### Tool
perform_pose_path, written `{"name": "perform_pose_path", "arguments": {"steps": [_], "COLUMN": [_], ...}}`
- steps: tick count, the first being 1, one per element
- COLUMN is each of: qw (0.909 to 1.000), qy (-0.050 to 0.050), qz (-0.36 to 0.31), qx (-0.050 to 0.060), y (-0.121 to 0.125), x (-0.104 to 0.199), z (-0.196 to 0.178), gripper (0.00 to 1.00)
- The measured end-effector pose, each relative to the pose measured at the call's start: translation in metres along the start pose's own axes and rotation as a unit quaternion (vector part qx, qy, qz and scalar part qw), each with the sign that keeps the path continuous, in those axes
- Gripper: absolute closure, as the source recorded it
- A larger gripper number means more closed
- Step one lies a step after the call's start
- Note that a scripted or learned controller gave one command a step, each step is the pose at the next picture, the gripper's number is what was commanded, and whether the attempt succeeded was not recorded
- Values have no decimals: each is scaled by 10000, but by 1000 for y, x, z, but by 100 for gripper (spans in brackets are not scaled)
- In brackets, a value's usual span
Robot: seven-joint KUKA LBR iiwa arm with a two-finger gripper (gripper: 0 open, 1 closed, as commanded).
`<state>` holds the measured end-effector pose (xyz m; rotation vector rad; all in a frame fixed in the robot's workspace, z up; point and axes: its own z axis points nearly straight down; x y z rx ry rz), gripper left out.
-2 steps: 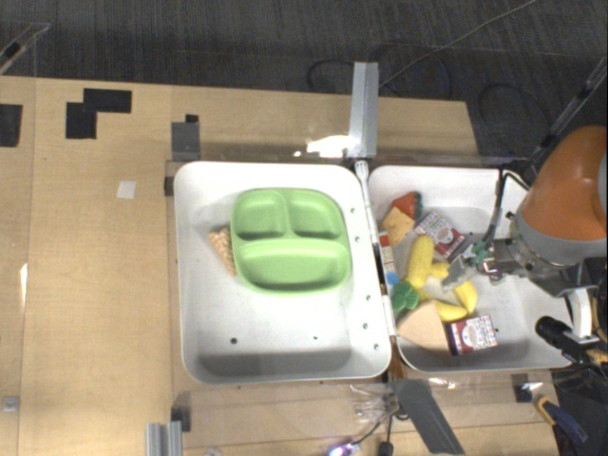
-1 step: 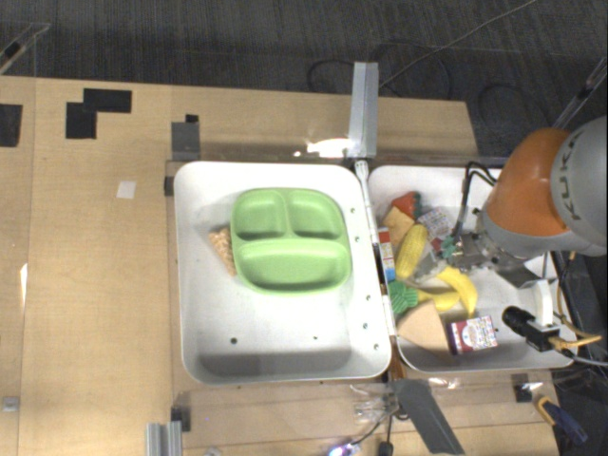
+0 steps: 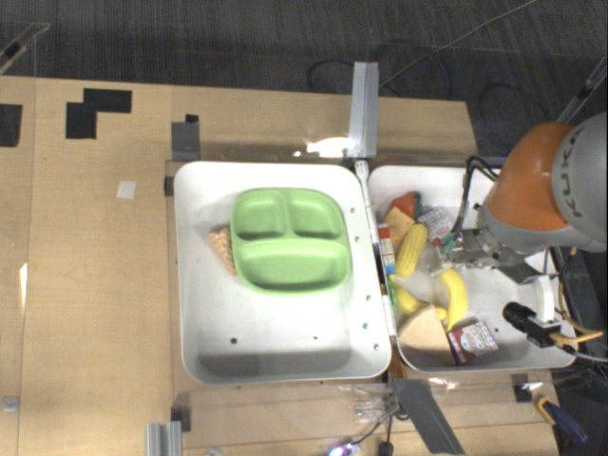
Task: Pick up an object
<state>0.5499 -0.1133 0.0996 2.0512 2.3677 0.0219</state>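
Yellow banana (image 3: 457, 295) just below gripper (image 3: 450, 247)

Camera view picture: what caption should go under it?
Grey-and-orange arm's gripper over right white bin of toy food; green divided plate in left.

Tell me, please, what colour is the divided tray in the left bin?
Light green; the divided tray shows best in the camera view, lying in the white left bin.

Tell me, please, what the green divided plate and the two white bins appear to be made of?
The green divided plate looks like moulded plastic with a matte finish: uniform colour, rounded compartment edges, soft highlights. The left bin and right bin look like smooth white plastic or coated metal, slightly glossy; the view cannot settle which.
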Motion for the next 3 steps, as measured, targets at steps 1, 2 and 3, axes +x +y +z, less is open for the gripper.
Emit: {"name": "perform_pose_path", "arguments": {"steps": [1, 2, 3], "qw": [9996, 9980, 9819], "qy": [-36, -8, -5], "qz": [-274, -625, -1894], "qx": [20, 64, 64], "y": [68, 114, 120], "x": [-64, 17, -18], "z": [12, -83, -81], "gripper": [100, 100, 100]}}
